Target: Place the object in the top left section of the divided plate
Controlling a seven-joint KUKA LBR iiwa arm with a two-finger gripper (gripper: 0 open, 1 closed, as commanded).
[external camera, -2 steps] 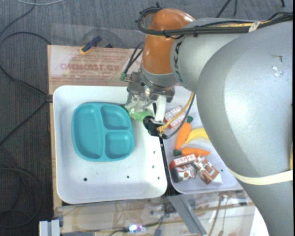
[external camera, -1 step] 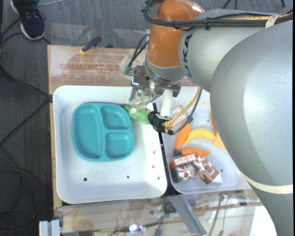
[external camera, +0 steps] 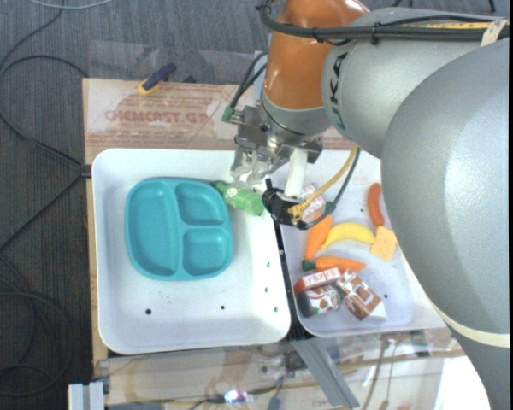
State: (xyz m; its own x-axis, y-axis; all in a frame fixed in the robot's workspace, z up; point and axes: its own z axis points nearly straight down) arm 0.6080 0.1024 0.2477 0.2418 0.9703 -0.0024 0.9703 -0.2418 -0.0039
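Pincer [external camera: 250, 171] — green object [external camera: 244, 198] beside divided plate [external camera: 154, 254] rim.

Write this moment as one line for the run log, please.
gripper: above green toy vegetable, grasp unclear | green toy vegetable: left white bin, beside teal divided plastic plate, right rim | plate sections: unfilled

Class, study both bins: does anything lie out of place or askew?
Yes. A green object lies on the left bin floor beside the teal divided plate, outside its sections, under the gripper.
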